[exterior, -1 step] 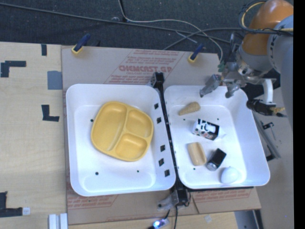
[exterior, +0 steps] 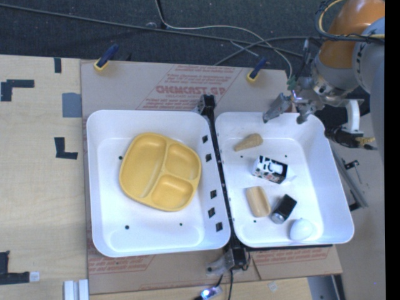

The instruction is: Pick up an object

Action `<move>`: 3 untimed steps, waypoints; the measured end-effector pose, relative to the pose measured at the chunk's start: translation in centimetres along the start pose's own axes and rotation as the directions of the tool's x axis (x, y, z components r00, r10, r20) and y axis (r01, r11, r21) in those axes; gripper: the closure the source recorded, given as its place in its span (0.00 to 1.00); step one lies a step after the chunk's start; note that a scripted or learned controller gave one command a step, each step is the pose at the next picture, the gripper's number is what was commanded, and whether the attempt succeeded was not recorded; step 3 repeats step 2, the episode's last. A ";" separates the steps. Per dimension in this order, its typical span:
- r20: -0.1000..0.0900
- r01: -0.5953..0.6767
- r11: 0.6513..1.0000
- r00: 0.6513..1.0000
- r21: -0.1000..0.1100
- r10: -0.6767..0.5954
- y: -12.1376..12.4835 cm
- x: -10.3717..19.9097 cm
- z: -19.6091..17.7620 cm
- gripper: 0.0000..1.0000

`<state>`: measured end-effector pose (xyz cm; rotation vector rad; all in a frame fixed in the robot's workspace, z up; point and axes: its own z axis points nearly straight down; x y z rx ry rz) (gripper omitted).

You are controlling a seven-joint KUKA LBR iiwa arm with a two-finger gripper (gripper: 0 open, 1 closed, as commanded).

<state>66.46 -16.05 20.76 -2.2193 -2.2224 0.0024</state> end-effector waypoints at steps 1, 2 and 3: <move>0.000 0.000 1.000 1.000 0.004 0.000 0.1 -0.1 6.4 0.00; -0.001 -0.001 1.000 1.000 -0.005 0.001 0.3 0.0 11.5 0.00; -0.001 -0.001 1.000 1.000 -0.005 0.001 0.3 0.0 11.5 0.00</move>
